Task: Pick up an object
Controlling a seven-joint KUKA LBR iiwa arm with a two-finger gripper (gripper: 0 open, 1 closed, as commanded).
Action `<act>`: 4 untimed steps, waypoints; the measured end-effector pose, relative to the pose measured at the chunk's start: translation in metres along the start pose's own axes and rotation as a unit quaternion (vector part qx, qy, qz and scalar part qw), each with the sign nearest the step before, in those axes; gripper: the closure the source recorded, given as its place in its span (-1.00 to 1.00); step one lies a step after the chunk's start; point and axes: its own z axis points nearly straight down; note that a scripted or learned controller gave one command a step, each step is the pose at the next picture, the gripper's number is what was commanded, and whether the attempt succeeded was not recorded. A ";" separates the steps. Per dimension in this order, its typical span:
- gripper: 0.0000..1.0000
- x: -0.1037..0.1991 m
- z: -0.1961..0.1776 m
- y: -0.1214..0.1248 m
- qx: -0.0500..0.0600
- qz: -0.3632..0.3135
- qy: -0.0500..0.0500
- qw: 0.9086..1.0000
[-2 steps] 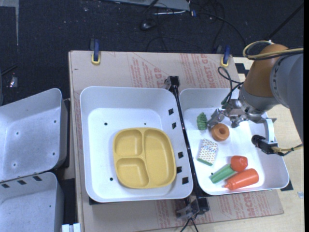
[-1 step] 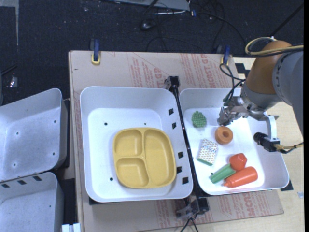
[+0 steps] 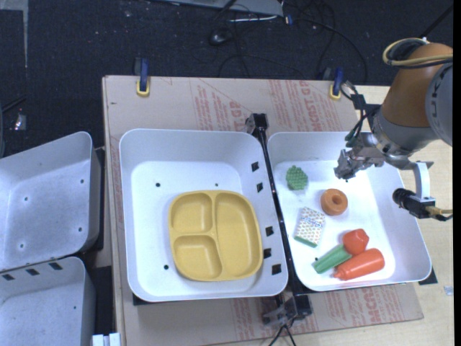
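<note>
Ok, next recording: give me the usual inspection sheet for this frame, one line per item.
Surface: wooden bench bearing two white bins, left bin and right bin, side by side.
Job's things: in the right bin, green knobbly piece, orange ring, patterned pad, green stick, red-orange carrot shape, small red piece.
Clutter: yellow divided tray in the left bin.
Grippers: gripper over the right bin's far side, above the ring; holds nothing visible.
Cables: black cables on the floor beyond the bench.
Surroundings: dark floor, spare white bins at left, blue-yellow clamps.

Arm (image 3: 421, 92) cut off at right edge; gripper (image 3: 346, 169) too small/dark to read finger state.
</note>
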 end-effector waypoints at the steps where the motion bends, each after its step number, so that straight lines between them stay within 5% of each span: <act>1: 1.00 -0.009 -0.059 -0.001 -0.001 0.000 -0.001 1.000; 2: 1.00 -0.009 -0.100 0.001 0.000 -0.002 0.000 1.000; 4: 1.00 0.084 -0.105 -0.030 0.003 -0.004 0.002 1.000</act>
